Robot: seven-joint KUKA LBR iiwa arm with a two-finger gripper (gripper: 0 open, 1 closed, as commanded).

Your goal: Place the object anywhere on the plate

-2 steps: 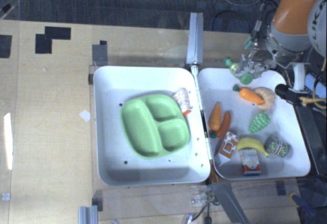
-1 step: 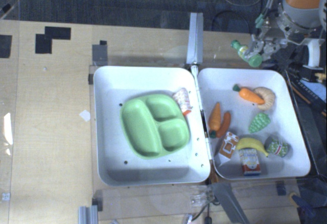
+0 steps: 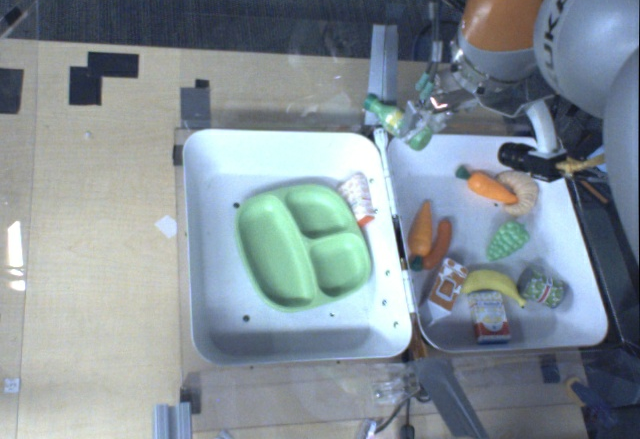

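A green three-compartment plate [image 3: 300,245] lies in the middle of the left bin [image 3: 215,327]. A small white packet with red print [image 3: 357,197] rests against the plate's upper right rim, partly on it. My gripper [image 3: 405,122] hangs over the divider between the two bins at their far edge, above and to the right of the packet and apart from it. Small green parts show at its tip; whether they belong to the gripper or to a held item I cannot tell.
The right bin [image 3: 590,322] holds an orange carrot [image 3: 488,186] against a beige piece [image 3: 522,191], two orange sticks [image 3: 430,234], a green leafy toy [image 3: 507,240], a banana [image 3: 493,283], two small cartons [image 3: 488,317] and a green can [image 3: 543,289].
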